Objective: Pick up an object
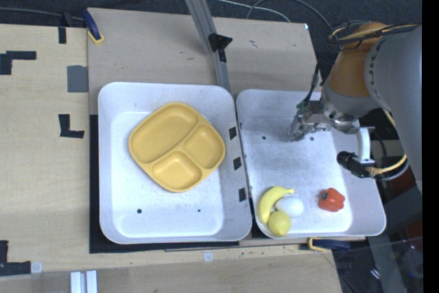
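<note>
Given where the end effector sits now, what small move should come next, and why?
Probably a short move toward the near edge of the right white bin. The end effector sits over bare floor in the bin's far half, while the red pepper-shaped toy, curved yellow banana, white egg and yellow lemon lie near that edge.

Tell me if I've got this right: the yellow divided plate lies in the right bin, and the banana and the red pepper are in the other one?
Not quite. The camera view shows the yellow divided plate in the left bin; the banana and red pepper lie in the right bin.
</note>
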You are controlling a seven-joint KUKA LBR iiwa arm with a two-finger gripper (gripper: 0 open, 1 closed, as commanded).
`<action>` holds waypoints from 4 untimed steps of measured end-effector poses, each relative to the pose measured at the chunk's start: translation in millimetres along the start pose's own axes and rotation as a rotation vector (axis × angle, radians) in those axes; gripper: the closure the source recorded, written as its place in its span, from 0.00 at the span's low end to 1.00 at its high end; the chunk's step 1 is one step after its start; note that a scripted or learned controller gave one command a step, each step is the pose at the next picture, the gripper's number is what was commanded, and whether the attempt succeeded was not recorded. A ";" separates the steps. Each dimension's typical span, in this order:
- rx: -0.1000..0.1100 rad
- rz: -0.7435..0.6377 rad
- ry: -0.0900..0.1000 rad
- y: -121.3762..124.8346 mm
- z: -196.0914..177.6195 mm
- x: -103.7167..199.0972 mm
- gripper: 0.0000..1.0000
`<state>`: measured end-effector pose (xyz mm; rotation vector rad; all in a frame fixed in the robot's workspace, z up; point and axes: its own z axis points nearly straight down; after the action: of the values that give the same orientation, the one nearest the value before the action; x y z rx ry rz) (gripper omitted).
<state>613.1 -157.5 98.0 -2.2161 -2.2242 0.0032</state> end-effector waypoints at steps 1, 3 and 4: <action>-0.007 0.002 -0.001 1.4 -62.9 -3.9 1.00; -0.003 0.002 0.000 -2.8 -129.9 6.0 1.00; -0.002 -0.002 0.002 -12.5 -137.6 53.3 1.00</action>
<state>600.8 -104.3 235.6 -2.2134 -2.2263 -0.0010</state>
